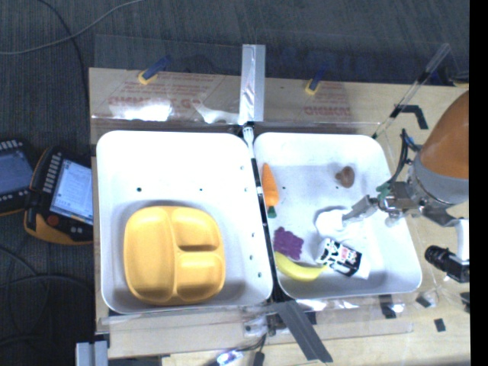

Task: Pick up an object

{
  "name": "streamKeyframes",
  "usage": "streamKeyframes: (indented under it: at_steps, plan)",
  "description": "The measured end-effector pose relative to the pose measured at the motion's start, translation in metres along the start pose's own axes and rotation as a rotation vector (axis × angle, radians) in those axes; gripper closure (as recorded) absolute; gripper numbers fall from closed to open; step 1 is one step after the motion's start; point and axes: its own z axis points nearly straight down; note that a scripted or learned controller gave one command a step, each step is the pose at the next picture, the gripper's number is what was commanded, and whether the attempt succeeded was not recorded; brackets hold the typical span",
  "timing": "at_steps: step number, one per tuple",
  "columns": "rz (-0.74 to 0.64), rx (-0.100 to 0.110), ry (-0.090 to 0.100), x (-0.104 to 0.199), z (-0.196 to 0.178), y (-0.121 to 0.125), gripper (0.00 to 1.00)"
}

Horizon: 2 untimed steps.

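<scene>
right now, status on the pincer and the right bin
Pincer low in right bin, over a white object; grip unconfirmed. Banana, purple grapes, carrot, brown piece, black-and-white carton lying loose. Nothing blocking.

Faint reddish print on the clear plastic sheets (156,97) lying on the table (358,97), far side of the bins from the pincer (364,208); lettering too washed out to read. Small black-and-white carton (341,258) with a red patch, just near side of the pincer in the right white bin (396,277); markings too small to make out. Handheld pendant with lit screen (70,191), well off beyond the left bin; display blurred, nothing legible.
</scene>
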Motion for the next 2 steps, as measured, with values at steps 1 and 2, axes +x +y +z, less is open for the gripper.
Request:
streamKeyframes:
  at_steps: [1,2]
  plan:
    - [0.022,0.0,0.001,0.04,0.095,-0.017,0.0]
    - [0.023,-0.013,-0.006,0.068,0.101,0.014,0.0]
